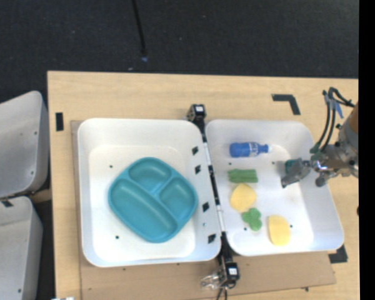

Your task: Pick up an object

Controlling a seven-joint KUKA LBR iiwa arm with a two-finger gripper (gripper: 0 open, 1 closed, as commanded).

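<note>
- Overhead, the left white bin (87, 242) holds a single teal divided plate (152, 198) with three compartments, lying flat and turned at an angle near the bin's middle.
- The right white bin (312, 239) holds five small things, all in its left and lower parts.
- A blue bottle with a white cap (248, 149) lies on its side near the bin's far wall, cap toward the arm; any label on it is too small to read.
- Just below it lies a flat green block (242, 175), and below that a yellow rounded piece (242, 197).
- A small green lumpy toy (252, 219) sits just beside the lower edge of that yellow piece.
- A second yellow piece (279, 230) lies near the bin's front wall, apart from the others.
- The gripper (290, 172) hangs over the right bin's open floor, right of the green block and touching none of the objects; whether its fingers are spread or pressed together cannot be told.
</note>
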